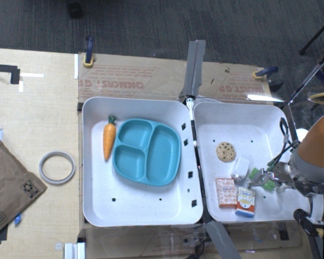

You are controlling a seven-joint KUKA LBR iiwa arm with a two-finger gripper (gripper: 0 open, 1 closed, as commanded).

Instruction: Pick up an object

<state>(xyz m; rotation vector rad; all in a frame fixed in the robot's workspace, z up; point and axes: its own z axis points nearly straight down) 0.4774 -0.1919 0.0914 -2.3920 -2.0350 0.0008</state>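
The right bin (pixel 258 133) holds a round cookie (pixel 226 151), a small red carton (pixel 225 191), a yellow and blue carton (pixel 245 202) and a clear plastic piece (pixel 240 170). My gripper (pixel 260 179) reaches in from the right and sits low over the bin's right half, just right of the clear piece and above the yellow and blue carton. A small green item (pixel 267 183) lies right at its tip. The left bin (pixel 94 198) holds an orange carrot (pixel 108 138) beside a blue divided plate (pixel 148 151).
The arm's orange band (pixel 314 149) hangs over the right bin's right wall. A tape roll (pixel 57 167) and a brown cardboard box (pixel 6 189) lie on the bench to the left. Blue clamps (pixel 89 49) hold cardboard behind the bins.
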